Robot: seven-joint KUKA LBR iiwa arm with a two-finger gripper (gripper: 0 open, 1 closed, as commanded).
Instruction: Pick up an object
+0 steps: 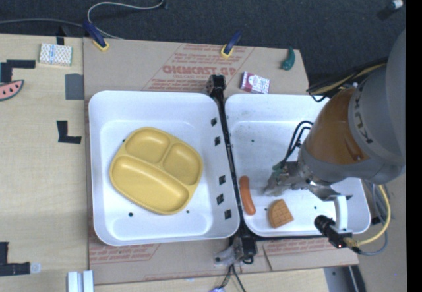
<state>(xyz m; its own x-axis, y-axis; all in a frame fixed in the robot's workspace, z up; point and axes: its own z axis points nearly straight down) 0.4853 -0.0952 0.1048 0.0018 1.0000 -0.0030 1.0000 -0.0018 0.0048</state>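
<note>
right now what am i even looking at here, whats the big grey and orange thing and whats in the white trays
You are looking down at a slant from one fixed camera above a workbench. The big grey thing with the orange band is a robot arm reaching in from the right side of the picture. At its tip is a pincer, a two-finger grasping part, hanging low over the right bin. I cannot tell from here whether it is open or shut, and nothing shows as held.

Two shallow white bins sit side by side on brown cardboard. The left bin holds a yellow divided plate. The right bin holds a small sausage near its left wall and a tan piece like toast beside it. The arm's job is to pick up an object.
</note>
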